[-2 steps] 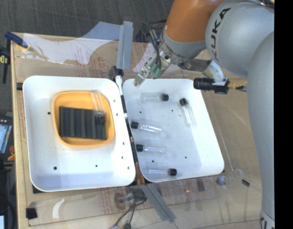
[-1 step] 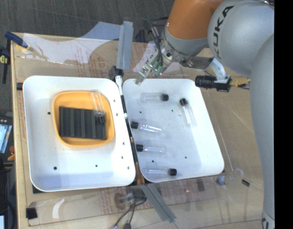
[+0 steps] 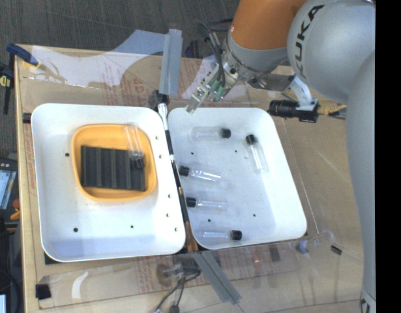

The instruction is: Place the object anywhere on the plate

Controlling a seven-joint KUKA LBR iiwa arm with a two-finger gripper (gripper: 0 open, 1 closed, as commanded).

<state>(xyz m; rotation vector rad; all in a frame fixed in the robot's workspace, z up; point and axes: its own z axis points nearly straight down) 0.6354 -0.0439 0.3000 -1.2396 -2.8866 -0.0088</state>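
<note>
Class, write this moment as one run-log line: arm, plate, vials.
arm: above right bin's far edge | plate: left bin, one vial on it | right bin: five vials loose

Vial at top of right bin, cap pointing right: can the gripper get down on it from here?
Probably yes. The vial lies alone on the bin floor, apart from its neighbours, and the gripper hangs just beyond the rim above it.

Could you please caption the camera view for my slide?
Arm above right bin holding five vials; one vial on the plate, left bin.

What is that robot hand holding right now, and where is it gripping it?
Nothing that I can see. The gripper hangs above the far rim of the right bin, with no vial between its fingertips. One vial already lies on the plate.
</note>
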